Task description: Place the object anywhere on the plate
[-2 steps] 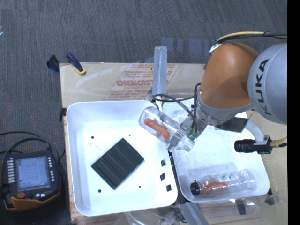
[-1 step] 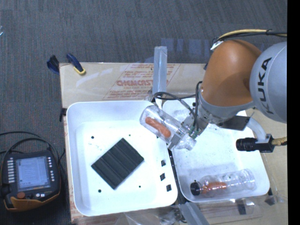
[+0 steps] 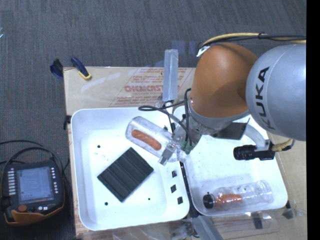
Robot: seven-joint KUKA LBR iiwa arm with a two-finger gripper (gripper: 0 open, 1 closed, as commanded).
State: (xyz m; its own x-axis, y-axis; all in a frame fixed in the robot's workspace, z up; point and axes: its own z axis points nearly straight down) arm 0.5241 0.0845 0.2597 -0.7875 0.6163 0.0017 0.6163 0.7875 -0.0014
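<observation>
Two bottles: one [image 3: 146, 137] in the left bin [image 3: 85, 129], touching the gripper [image 3: 172, 151]; one [image 3: 239, 195] in the right bin.
Gripper: closed on the left bottle's right end.
Plate [image 3: 125, 174]: dark, just near-left of the held bottle.

plate [image 3: 125, 174] in left bin [image 3: 82, 134], bottle [image 3: 240, 195] in right bin [image 3: 280, 184]

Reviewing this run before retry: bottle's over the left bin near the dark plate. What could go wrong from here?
1. The clear bottle lies tilted beside the gripper, up and right of the black ribbed plate; released here, it would likely land on the bin floor.
2. It is round, so it may roll off the plate.
3. The grip seems to be at one end, so it could slip.
</observation>
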